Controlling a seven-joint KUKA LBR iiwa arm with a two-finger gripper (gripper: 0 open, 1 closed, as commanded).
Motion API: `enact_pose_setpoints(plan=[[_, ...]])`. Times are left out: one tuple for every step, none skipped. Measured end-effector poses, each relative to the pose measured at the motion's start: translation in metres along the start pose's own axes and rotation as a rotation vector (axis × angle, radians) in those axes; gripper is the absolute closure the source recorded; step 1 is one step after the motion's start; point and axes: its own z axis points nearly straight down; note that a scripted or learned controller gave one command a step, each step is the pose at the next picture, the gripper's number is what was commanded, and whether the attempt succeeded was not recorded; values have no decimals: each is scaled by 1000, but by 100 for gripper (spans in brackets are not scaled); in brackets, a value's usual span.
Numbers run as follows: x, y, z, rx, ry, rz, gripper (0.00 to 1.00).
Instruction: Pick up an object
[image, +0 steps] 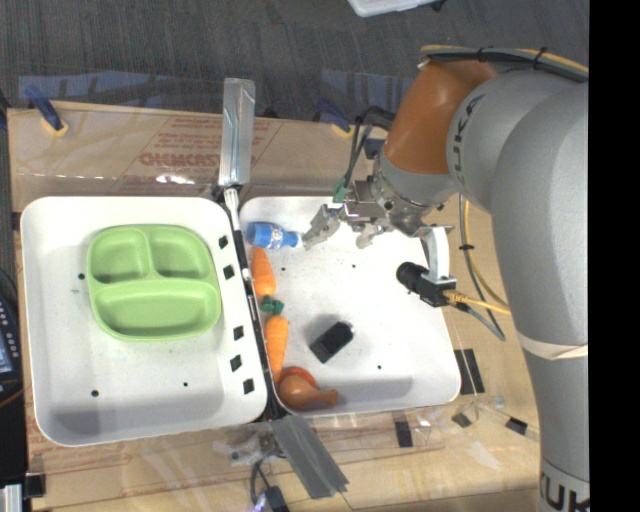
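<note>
**Ana:** Looking down from the camera view, the grey arm (520, 200) with its orange band comes in from the right, and the gripper (343, 228) hangs over the back of the right bin (400, 385). Its two fingers stand apart with nothing between them.

**Ben:** What lies near it?

**Ana:** A small blue bottle (270, 237) lies on its side just left of the fingers. Along the bin's left wall, two orange carrots (263, 274) with green tops lie end to end, and a rounded brown-orange piece (300, 387) sits in the front corner. A black block (331, 340) lies tilted mid-bin, apart from the rest.

**Ben:** And the other bin?

**Ana:** The left bin (50, 330) holds a smooth green plate (155, 280) with three compartments. Both bins are shallow, white and matte
</note>
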Motion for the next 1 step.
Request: enact_pose_setpoints(plan=[[19,-45,111,-1,-4,-30,0]])
